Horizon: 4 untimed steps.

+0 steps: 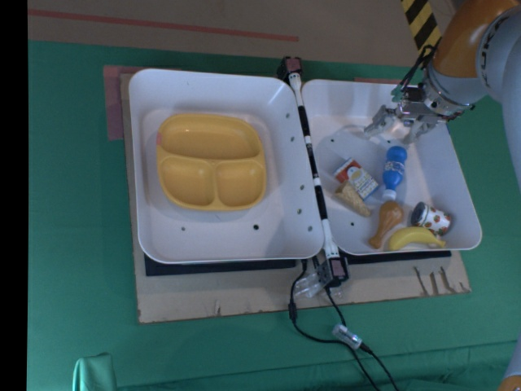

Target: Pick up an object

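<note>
Cables [342, 332] trail off the desk's near edge; right bin [456, 177] holds banana [415, 237], drumstick [386, 221], blue bottle [394, 169]; hand [400, 126] hovers just above the bottle, fingers spread, gripping nothing.

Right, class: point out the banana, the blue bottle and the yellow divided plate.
banana [416, 238]: camera view, middle of its curved body.
blue bottle [395, 165]: camera view, blue upper body.
yellow divided plate [211, 137]: camera view, bare floor of its long upper compartment.

The right bin's [456, 182] far half lies bare; blue bottle [394, 168], snack packets [356, 181], drumstick [386, 221], banana [416, 238] crowd its near half.
</note>
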Available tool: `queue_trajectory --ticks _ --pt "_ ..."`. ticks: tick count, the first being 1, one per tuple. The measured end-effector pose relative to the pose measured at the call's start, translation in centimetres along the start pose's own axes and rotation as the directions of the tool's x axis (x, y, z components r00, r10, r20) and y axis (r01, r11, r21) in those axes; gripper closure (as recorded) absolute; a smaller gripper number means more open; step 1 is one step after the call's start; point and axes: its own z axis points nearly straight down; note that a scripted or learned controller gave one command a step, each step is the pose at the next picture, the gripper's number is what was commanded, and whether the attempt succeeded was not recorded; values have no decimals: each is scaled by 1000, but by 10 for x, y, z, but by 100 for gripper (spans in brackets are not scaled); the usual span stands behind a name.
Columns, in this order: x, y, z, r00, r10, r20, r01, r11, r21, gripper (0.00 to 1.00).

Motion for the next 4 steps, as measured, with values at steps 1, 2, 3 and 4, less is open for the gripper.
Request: queue_trajectory --ticks 1,2,3,4 --pt "-5 3 -19 1000 6 10 -6 1000 -18 100" --pt "1 57 -91 1000 -2 -3 2 1000 -2 100" --pt "35 59 -150 1000 -2 -3 2 1000 -4 100" --pt "89 59 -191 1000 -3 -6 3 1000 -5 100"
